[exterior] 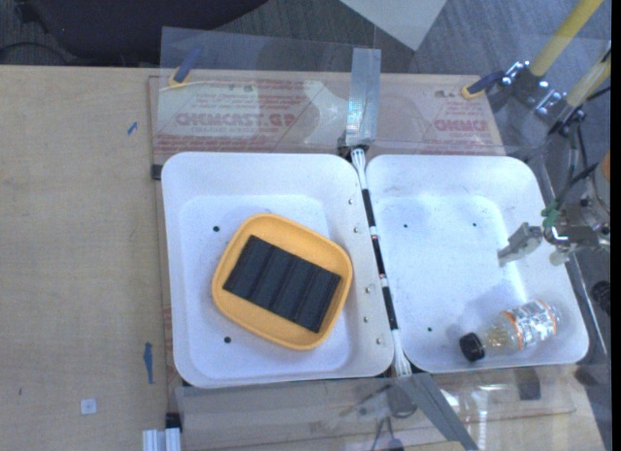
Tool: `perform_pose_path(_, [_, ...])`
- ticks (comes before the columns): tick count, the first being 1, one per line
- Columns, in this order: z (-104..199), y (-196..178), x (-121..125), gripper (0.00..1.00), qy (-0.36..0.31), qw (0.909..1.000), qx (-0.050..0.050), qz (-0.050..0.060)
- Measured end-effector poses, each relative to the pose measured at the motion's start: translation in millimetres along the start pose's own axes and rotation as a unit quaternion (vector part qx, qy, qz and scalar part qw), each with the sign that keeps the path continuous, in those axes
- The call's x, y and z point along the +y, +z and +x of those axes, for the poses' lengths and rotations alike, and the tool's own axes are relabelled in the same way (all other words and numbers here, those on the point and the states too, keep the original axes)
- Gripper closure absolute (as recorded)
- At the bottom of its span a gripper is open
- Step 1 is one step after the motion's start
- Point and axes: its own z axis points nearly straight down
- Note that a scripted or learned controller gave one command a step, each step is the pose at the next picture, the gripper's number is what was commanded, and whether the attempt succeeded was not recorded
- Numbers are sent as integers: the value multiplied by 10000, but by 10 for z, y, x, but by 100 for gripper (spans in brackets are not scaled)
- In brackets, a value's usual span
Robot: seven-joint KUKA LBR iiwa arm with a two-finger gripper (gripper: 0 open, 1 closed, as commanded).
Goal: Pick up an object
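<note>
Nearest the camera, a small clear bottle (512,329) with a black cap is lying on its side in the right bin (427,197), low in its near corner. A yellow dish (281,280) with a dark ribbed insert is sitting in the left bin (194,197).

The pincer (532,241) is hanging at the right bin's edge, above the bottle; whether it is released or clenched I cannot tell, and nothing is showing in it. This is looking like the approach step: next it needs lowering onto the bottle.

Beyond the bins, on the tabletop (78,197), red lettering under clear film is staying too faint to read.

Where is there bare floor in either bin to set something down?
Right bin: roomy upper left, from the divider to the gripper; the bottle crowds the lower right corner. Left bin: the yellow tray fills the middle, leaving strips along the walls.
</note>
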Motion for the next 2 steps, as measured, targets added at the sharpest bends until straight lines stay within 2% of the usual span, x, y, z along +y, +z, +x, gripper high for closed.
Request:
perform_pose_path(1, [-205, 1148, -250, 0, 245, 9997, 1, -20])
perform_pose_path(2, [329, 1205, -247, 0, -625, 9980, -29, -70])
